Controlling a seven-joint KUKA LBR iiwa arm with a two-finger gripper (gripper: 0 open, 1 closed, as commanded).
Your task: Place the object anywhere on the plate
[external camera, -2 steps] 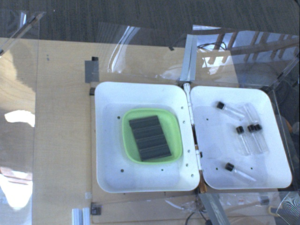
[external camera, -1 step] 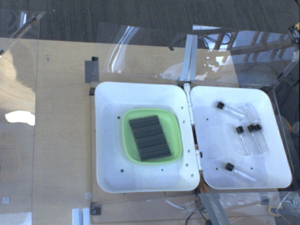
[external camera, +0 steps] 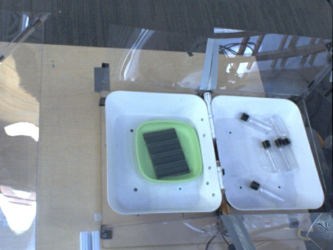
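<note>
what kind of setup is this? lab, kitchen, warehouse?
Most likely a robotics lab test bench. Two shallow white bins sit side by side on a wooden bench: the left bin holds a green plate with a dark ridged block on it, the right bin holds small clear vials with black caps.

At the lower right corner, a grey rounded form (external camera: 320,234) is cut off by the picture's edge; whether it is part of the arm cannot be told.
</note>
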